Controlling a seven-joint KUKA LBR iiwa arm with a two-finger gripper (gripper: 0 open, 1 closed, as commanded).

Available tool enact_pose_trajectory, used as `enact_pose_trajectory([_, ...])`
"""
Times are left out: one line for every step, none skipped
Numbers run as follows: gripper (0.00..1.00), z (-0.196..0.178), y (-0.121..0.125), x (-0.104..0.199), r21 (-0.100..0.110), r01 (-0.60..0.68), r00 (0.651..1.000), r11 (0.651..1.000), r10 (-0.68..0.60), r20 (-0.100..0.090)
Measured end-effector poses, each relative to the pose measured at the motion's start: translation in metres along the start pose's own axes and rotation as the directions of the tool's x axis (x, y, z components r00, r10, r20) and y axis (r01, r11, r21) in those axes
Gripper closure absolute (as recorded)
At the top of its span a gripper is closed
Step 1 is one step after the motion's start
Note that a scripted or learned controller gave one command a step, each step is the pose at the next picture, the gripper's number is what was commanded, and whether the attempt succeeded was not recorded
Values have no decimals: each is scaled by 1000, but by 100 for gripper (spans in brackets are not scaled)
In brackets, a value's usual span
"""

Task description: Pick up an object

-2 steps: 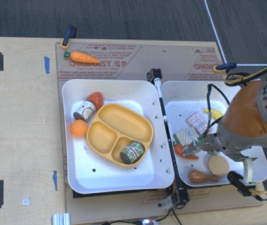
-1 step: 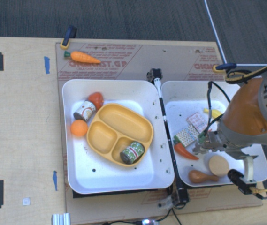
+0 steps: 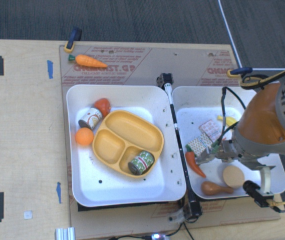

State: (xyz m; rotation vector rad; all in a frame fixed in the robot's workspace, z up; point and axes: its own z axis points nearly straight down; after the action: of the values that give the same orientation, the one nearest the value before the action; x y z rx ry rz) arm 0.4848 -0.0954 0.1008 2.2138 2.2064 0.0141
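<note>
My gripper (image 3: pixel 206 155) hangs low over the left part of the right bin (image 3: pixel 277 184), below the arm's orange band. It sits just above a small red-orange carrot-like piece (image 3: pixel 195 166) and right beside a chequered packet (image 3: pixel 198 144). A pink-and-white packet (image 3: pixel 210 129) lies a little farther back, with a yellow piece (image 3: pixel 230 119) behind it, partly hidden by a cable. A round beige object (image 3: pixel 233 175) and a brown pear-shaped object (image 3: pixel 215 187) lie near the bin's front edge. Nothing shows as held.
The left bin (image 3: pixel 77 179) holds a yellow divided plate (image 3: pixel 132 129) with a green can (image 3: pixel 141 162) in one compartment. An orange ball (image 3: pixel 84 136) and a red-capped bottle (image 3: pixel 92 116) lie beside the plate. A toy carrot (image 3: pixel 89 61) lies on the cardboard behind the bins.
</note>
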Motion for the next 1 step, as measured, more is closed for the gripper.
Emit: enact_pose_trajectory([0, 10, -1, 1, 4, 1, 1000, 1000, -1, -2])
